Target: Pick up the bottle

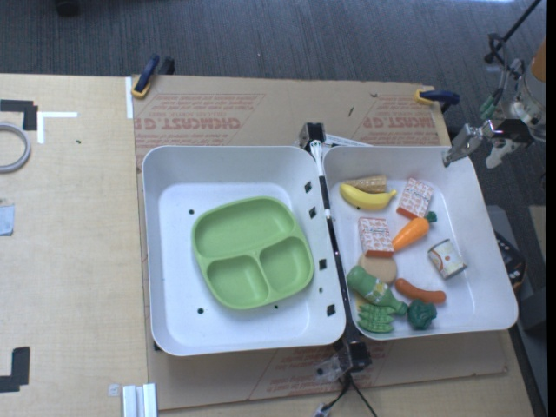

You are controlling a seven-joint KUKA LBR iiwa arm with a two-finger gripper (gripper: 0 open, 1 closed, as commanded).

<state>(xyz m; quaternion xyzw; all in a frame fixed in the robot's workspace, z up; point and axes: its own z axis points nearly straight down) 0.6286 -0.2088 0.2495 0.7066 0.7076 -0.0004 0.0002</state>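
While the gripper [476, 143] hung over the far right corner of the right bin [486, 224], its fingers stood spread apart with nothing between them. The green bottle [369, 286] lay well apart from it, near that bin's near left corner, touching a round cookie [380, 269] and just beside a broccoli floret [422, 314]. A banana [366, 198] and a carrot [410, 233] lay farther back. The left bin [165, 233] carried a green divided plate [252, 252] at its middle.
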